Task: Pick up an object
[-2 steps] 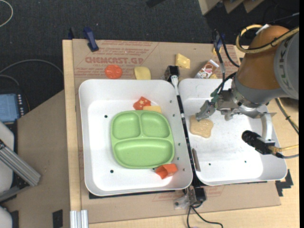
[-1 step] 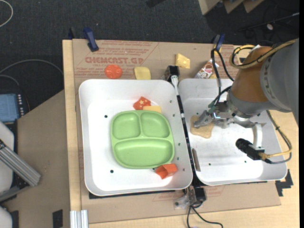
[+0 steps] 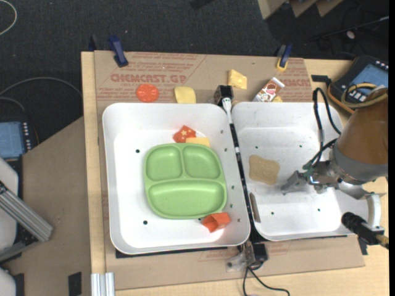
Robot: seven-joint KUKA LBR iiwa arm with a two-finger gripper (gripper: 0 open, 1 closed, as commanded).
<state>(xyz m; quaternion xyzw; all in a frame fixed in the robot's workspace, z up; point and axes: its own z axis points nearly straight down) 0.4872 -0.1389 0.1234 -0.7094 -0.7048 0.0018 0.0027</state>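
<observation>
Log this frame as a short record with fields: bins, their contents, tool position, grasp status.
left bin: white shallow bin holding a green three-compartment plastic tray
beside tray: red block and pale yellow piece at its far edge; orange block at its near edge
right bin: white shallow bin holding a flat tan slice shaped like bread
tool: low over right bin, just right of the slice
grasp status: nothing seen held

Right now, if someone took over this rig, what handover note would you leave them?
Gripper: low in the right bin, just right of the tan flat piece; finger state unclear, nothing seen held.
Left bin: green divided plate, red piece and yellow piece at its far edge, orange block at its near edge.
Done: nothing lifted.
Left: grasp and raise one object; the tan piece is nearest.
</observation>
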